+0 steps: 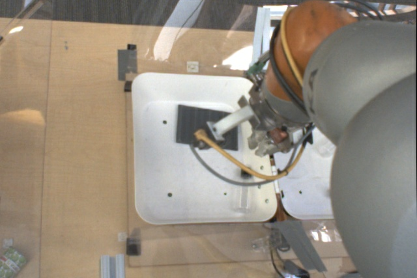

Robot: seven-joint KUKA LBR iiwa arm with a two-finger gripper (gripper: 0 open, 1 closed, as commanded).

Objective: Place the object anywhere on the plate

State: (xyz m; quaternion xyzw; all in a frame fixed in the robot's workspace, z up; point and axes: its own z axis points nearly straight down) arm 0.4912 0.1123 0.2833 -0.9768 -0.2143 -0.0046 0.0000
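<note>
A flat dark grey rectangular plate lies in the upper middle of the left white bin. My gripper hangs over that bin's right side, just right of the plate, under the orange-banded wrist. A small reddish-brown bit shows close to the gripper; whether it is held is hidden by the wrist. The pale bracket reaches over the plate's right edge.
The big grey arm covers most of the right bin, of which a lower-left corner shows. A small dark spot sits on the left bin's floor under the yellow cable. Bare wooden bench lies to the left.
</note>
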